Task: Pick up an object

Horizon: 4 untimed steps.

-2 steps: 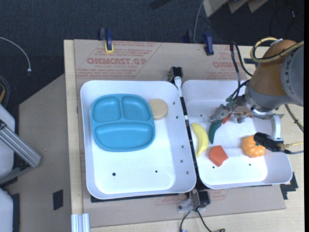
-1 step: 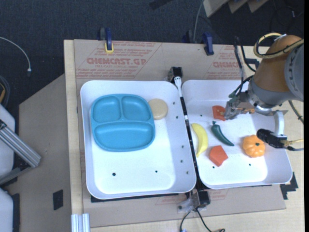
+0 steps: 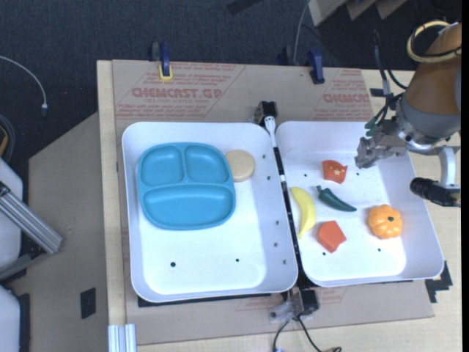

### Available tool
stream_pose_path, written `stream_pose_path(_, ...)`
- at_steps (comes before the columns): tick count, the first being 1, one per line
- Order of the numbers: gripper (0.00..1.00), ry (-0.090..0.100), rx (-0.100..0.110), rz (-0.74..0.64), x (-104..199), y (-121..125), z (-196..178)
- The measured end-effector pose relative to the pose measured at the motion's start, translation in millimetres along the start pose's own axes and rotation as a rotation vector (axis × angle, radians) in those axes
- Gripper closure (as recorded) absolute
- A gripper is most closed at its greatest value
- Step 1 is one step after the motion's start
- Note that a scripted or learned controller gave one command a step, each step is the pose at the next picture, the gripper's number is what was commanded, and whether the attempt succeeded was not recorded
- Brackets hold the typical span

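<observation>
Two shallow white bins sit side by side on a brown cardboard-covered bench [image 3: 220,86]. In the left bin [image 3: 212,270], a blue plastic plate with three compartments [image 3: 187,185] lies toward the far left corner, and a round cream-coloured biscuit-like disc [image 3: 240,165] touches the plate's right edge, near the bin's far right corner.

The right bin [image 3: 359,266] holds five toy foods. A yellow banana [image 3: 303,210] lies along the left wall. A dark green chilli pepper [image 3: 335,199] sits near the middle, just beside the banana. A small red strawberry-like piece [image 3: 334,171] lies beyond the chilli, toward the far edge. A red-orange block [image 3: 331,235] rests toward the near edge, and a small orange pumpkin [image 3: 385,221] sits near the right wall.

The grey arm's gripper [image 3: 366,157] hangs over the far right part of the right bin, just right of the strawberry piece, grasping nothing visible; whether it is released or clenched, I cannot tell.
</observation>
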<state>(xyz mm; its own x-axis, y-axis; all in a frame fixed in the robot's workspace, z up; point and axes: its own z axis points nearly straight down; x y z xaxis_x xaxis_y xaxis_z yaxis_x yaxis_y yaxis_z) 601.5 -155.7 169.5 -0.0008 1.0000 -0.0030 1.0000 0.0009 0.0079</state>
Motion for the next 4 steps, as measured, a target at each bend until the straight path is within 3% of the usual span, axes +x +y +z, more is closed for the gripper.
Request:
stream_pose_path(2, 1.0, 0.0, 0.0, 0.0, 5.8, 9.3, -109.7)
stream_pose_path(4, 1.0, 0.004, 0.005, -0.005, 105.6, 30.4, -107.2)
